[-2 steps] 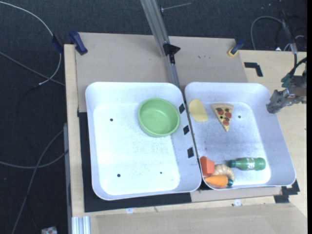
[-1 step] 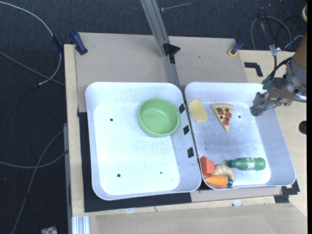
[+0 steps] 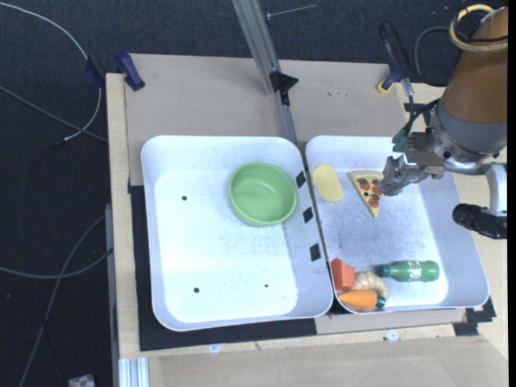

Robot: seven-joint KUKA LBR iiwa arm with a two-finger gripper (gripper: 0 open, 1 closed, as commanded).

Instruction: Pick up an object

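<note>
Two shallow white bins sit side by side on the surface (image 3: 201, 103). The left bin (image 3: 169, 216) holds a green bowl (image 3: 263, 193), upright near its upper right part. The right bin (image 3: 459, 248) holds several toy foods: a pale yellow oval piece (image 3: 327, 182) by its upper left wall, a pizza slice (image 3: 365, 190) just right of that, a green bottle (image 3: 409, 271) lying on its side toward the lower right, and a cluster in the lower left corner made of a red piece (image 3: 342, 273), a tan piece (image 3: 371, 281) and an orange carrot (image 3: 359, 300), all touching or nearly so. The arm reaches in from the right, and the pincer (image 3: 392, 181) hangs at the right edge of the pizza slice, over its crust end; I cannot tell whether it touches the slice, nor whether it is open or closed.
</note>
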